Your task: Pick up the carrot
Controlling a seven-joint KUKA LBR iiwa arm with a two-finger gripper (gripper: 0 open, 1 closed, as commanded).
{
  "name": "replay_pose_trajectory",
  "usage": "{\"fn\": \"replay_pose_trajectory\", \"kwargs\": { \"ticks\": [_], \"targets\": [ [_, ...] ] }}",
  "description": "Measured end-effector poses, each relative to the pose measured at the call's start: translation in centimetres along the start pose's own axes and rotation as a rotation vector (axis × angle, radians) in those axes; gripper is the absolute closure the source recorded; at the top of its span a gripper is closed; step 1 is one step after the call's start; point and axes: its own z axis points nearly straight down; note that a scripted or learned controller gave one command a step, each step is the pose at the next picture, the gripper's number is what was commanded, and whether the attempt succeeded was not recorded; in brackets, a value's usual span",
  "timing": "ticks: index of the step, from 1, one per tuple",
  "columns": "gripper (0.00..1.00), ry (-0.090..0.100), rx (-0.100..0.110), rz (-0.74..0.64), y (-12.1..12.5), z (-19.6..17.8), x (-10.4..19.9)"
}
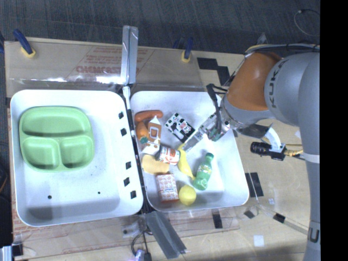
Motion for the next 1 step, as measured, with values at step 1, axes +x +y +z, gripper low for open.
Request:
{"fn": "replay_pose_trajectory", "kwargs": {
  "ticks": [1],
  "targets": [
    [1.0,0.001,0.001,-0.004,0.04,-0.9,0.01]
  ]
}}
